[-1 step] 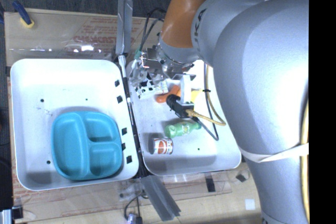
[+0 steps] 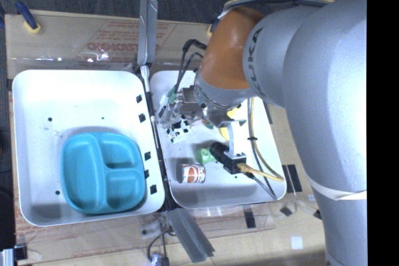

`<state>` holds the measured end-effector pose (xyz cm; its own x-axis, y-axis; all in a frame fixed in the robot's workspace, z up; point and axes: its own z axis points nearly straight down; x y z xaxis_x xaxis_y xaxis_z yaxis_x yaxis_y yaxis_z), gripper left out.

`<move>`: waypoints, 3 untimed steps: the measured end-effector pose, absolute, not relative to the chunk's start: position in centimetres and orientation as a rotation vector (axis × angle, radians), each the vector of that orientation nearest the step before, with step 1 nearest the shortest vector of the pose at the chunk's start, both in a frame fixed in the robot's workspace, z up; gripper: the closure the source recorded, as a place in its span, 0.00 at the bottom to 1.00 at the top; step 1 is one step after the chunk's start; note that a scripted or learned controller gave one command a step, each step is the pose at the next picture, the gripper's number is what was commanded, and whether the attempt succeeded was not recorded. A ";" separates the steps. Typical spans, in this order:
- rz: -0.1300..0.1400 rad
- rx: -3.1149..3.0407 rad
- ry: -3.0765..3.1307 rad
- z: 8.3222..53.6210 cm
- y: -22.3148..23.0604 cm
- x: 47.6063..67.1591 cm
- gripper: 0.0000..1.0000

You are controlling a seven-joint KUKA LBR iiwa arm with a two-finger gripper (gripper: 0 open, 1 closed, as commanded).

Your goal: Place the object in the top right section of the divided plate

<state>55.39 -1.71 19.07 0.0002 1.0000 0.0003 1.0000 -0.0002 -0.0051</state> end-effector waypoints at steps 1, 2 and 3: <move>0.006 -1.866 -2.521 19.0 0.9 49.7 1.00; 0.005 -1.769 -2.590 19.0 2.0 47.6 1.00; 0.005 -1.226 -2.885 19.0 4.1 47.5 1.00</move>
<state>47.54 4.13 19.02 -0.6939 0.7201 0.0048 0.7201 0.6939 -0.0057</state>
